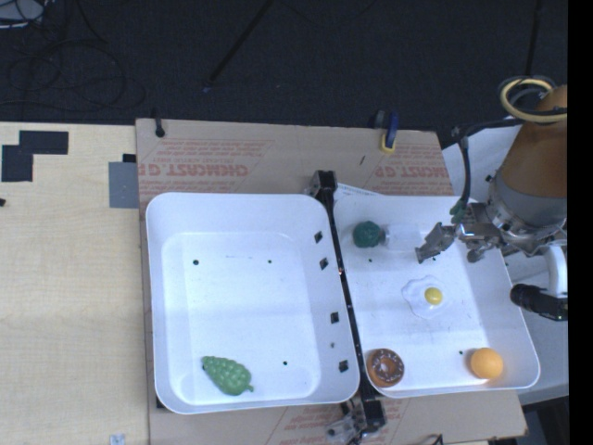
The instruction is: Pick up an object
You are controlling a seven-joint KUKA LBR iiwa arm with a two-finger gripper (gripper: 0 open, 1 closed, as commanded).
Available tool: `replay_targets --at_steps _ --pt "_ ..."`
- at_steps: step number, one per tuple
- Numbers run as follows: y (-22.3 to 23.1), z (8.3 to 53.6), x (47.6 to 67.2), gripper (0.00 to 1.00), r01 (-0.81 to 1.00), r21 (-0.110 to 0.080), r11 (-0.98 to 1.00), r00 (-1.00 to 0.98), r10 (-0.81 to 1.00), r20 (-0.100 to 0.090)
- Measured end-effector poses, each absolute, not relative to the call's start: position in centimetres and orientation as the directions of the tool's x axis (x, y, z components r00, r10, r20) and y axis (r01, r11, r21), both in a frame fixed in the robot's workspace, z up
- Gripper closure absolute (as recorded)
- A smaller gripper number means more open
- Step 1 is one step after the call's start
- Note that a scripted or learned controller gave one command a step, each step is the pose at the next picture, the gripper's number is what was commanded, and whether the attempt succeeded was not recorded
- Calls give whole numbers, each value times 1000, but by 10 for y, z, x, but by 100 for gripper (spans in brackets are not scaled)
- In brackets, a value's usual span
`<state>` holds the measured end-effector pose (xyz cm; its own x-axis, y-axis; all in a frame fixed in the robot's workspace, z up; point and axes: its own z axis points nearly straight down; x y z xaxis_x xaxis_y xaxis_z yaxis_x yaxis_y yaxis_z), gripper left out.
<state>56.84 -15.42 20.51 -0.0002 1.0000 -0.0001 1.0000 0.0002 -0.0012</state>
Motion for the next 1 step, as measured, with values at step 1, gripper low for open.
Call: replay_targets --at_steps 1 --pt "-117 80 631 0 1000 -14 7 -7 1000 2"
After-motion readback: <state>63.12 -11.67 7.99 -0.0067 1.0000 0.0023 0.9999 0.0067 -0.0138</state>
